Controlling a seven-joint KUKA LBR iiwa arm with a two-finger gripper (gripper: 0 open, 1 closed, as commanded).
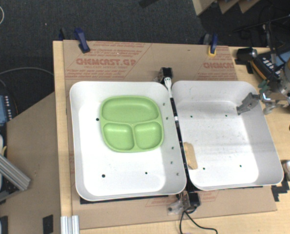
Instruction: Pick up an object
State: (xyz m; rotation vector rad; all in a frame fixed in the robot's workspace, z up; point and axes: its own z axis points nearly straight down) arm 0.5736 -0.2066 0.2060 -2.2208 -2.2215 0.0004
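**Green tray in left bin, gripper at right bin's far edge**

Dark carpet is seen around a brown cardboard-covered bench (135, 57), on which red lettering is printed and to whose far edge a blue clamp (81, 40) is fixed. Two shallow white bins are set side by side on it. In the left bin (91, 179) a light green divided tray (131, 123) is laid flat, with one long compartment toward the far side and two smaller ones toward the near side; it is placed in the bin's far half, apart from the walls. A small tan scrap (190, 156) is seen at the right bin's (232, 169) left rim, beside the seam between the bins. The gripper (246, 104) is positioned at the right bin's far right corner, well apart from the green tray. Nothing is seen between its fingers; whether they are apart or together cannot be told.
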